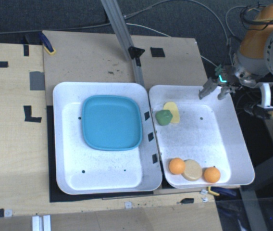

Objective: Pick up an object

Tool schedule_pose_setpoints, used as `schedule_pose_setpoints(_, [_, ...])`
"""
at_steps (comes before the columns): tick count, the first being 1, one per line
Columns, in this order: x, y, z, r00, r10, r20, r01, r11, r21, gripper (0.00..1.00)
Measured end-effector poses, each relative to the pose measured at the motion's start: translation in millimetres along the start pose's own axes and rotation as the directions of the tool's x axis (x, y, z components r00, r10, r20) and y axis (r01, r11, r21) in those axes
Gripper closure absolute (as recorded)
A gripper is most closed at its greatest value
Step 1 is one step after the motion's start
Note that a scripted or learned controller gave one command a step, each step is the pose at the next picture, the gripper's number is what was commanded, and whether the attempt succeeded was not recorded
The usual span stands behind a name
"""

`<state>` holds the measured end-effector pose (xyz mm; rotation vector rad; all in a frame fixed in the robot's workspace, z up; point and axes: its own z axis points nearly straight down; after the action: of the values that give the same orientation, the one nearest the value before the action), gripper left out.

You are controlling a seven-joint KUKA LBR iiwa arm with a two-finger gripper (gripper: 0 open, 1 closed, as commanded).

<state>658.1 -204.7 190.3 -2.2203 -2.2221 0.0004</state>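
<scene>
Since nothing sits between its fingers, the end effector (214, 91) has not yet picked anything up, and the task looks to be at its very start. It hangs at the far right corner of the right bin (223, 138), over the rim, with its two fingers spread apart and empty. The arm (256, 42) behind it reaches in from the right side of the bench (11, 129).

All the candidates lie untouched in the right bin. A green lump (163, 117) rests on or against a yellow piece (173, 110) near the bin's left wall, toward the far end. Along the near wall, three things sit in a row: an orange ball (176, 166), a tan round disc (192, 170) touching it, and a second orange ball (212, 174) just beside the disc. The left bin (69, 167) carries a blue plate (111, 122) and no small items that I can make out.

What remains is nearly everything: choosing a target, moving over it, descending, closing and lifting. The green and yellow pair is the closer target. The near row is tightly packed against the wall, which I judge harder to grip cleanly.
</scene>
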Motion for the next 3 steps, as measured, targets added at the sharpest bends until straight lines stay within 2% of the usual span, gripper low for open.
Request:
schedule_pose_setpoints(1, [0.0, 0.0, 0.0, 1.0, 0.0, 0.0, 0.0, 1.0, 0.0, 0.0])
schedule_pose_setpoints(3, [-1.1, 6.5, 103.6, 1.0, 0.0, 0.0, 0.0, 1.0, 0.002, 0.0])
